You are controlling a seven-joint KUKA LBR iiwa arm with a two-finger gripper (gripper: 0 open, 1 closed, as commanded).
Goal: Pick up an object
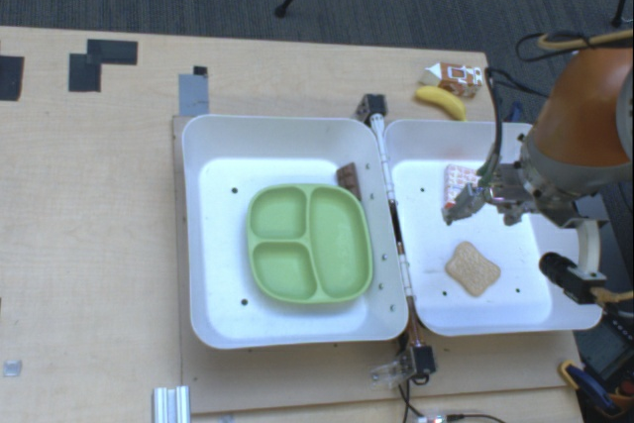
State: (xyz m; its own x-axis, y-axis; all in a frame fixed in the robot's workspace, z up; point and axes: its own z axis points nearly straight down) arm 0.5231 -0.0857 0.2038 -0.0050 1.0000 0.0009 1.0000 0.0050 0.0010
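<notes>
1. Camera view: my gripper (466, 206) hovers in the right white plastic bin (428, 297), touching a red-and-white packet (458, 181); can't tell its grip state.
2. Tan toast slice (473, 268) lies just below it.
3. Green divided plate (308, 244) sits in the left bin (213, 253).

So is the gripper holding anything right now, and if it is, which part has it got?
It cannot be told. The gripper is low in the right bin, at the lower edge of the red-and-white packet, but no grasp on it is visible. The toast slice lies apart, untouched.
</notes>
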